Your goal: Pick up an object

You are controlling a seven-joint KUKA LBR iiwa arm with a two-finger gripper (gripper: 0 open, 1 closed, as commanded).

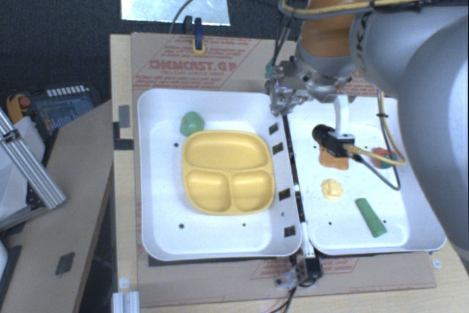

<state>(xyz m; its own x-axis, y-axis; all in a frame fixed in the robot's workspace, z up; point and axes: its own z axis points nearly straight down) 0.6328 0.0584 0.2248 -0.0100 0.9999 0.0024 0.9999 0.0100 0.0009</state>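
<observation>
Gripper (282,105) of mine hangs at upper centre, over the rim between left bin (165,223) and right bin (403,231); spread or closed, I cannot tell. Orange piece (331,157), pale lump (332,190) and green bar (371,217) lie lower right; yellow tray (226,172) and green ball (192,122) centre left.

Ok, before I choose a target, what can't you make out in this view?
Camera view, three things:
1. Right bin: its far right part is covered by the grey arm, so anything lying there is hidden.
2. Small orange-and-green item: partly cut off by the arm and too small to name.
3. Spot beneath the hand, at the bins' shared edge: hidden by the hand itself.
</observation>
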